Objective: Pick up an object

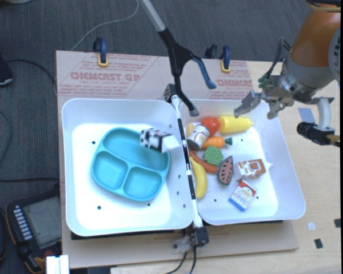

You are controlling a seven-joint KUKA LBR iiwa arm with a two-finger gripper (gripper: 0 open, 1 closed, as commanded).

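Seen from above, a grey and orange robot arm reaches in from the right, its gripper (256, 103) open and empty above the far edge of the right bin (286, 178), just beside a yellow toy corn cob (235, 124) lying among other toy food. The corn cob looks light, stiff and somewhat slippery, probably best pinched across its middle. A black-and-white object (154, 139) on the blue tray (130, 164) in the left bin (74, 204) is too blurred to identify.

Red block lettering on the cardboard sheet (123, 73) behind the left bin (68, 153) reads roughly "CHEMCAST GP" — repeated, partly hidden, behind the right bin (288, 158) — packet labels illegible.
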